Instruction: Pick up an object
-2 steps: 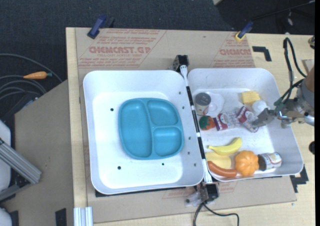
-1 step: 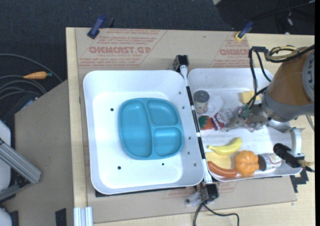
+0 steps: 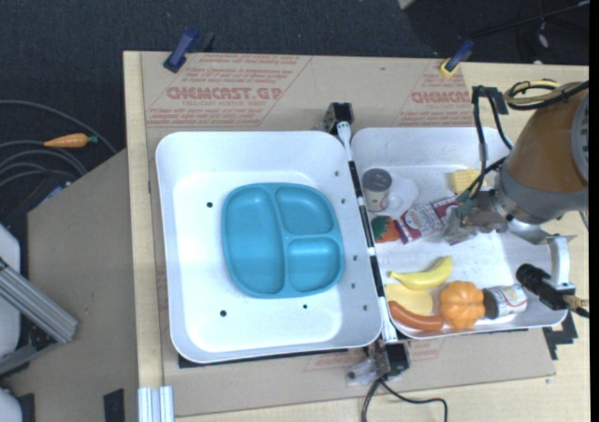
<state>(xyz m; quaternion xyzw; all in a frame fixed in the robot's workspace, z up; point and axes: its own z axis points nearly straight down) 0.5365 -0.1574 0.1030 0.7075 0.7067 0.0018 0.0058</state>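
Rounded glossy plastic pumpkin (image 3: pixel 461 304) touches curved smooth banana (image 3: pixel 423 273).

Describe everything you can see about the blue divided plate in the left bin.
The blue divided plate looks like smooth, light blue plastic with rounded corners. Raised ridges split it into three compartments: one large on the left, two smaller on the right. It lies flat, right side up and slightly turned, near the middle of the left white bin. It rests on the bin floor, nothing sits in it, and no other object touches it.
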